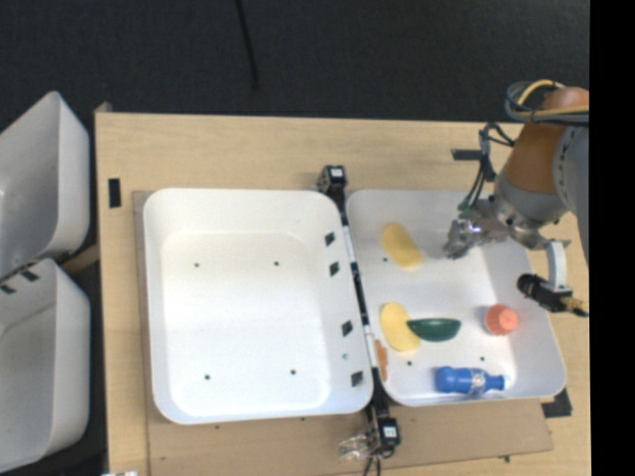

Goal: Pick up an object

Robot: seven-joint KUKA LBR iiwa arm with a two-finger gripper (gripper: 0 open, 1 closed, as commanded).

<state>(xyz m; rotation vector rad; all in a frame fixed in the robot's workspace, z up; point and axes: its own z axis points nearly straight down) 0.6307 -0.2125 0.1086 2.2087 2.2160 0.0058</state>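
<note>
**Claw low in the right bin, five objects spread beneath it**

Reaching in from the right, the grey arm with the orange band (536, 157) sets its claw (459, 241) low over the upper part of the shallow white right-hand bin (541, 365); whether the claw is apart or together I cannot tell, and nothing is seen between its tips; the nearest thing is the upper yellow oblong piece (402, 246), just beside the claw on its left and apart from it.

The right-hand bin's bare floor lies mostly along its upper edge and in the middle band below the claw; the shallow white left-hand bin (238, 300) lies alongside, the two bins meeting at a dark clipped seam (352, 286) down the middle of the pale wooden counter (228, 152).

Counted in the right-hand bin: two yellow oblong pieces, one dark green bowl-shaped piece (435, 329), one small orange round piece (502, 319), one blue bottle-like piece (466, 381); five in all.

The lower yellow oblong piece (399, 327) touches the dark green bowl-shaped piece near the seam wall; the blue bottle-like piece lies on its side close to the bin's lower rim; the small orange round piece sits near the right wall, beside a black fitting (544, 291) on the arm.
</note>
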